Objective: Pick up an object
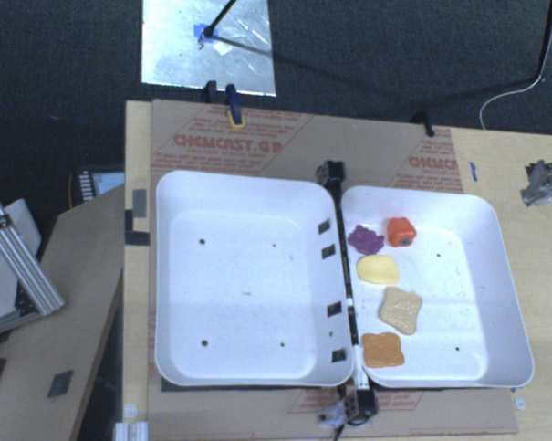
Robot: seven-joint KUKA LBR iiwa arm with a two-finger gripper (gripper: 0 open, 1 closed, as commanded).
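**A:** What is on the desk?

**B:** Two shallow white bins sit side by side on a brown cardboard sheet printed with red lettering. The left bin has a bare floor with a few small dark dots. The right bin holds five small objects, all lined up near its left wall, close to the divider where the bins meet.

**A:** What are the objects?

**B:** From far to near: a purple grape-like cluster with an orange-red toy with a green top just beside it on the right; then a pale yellow rounded piece; then a beige piece shaped like a slice of bread; and nearest, an orange-brown flat piece. They lie close to one another, and nothing lies on top of them.

**A:** Where is the tool?

**B:** A small grey metal part shows at the far right edge, over the desk, well apart from the objects. I cannot tell how it is set.

**A:** Anything else around?

**B:** A shiny metal plate lies on the dark floor beyond the desk, a thin cable loops at the upper right, and an aluminium rail leans at the left.
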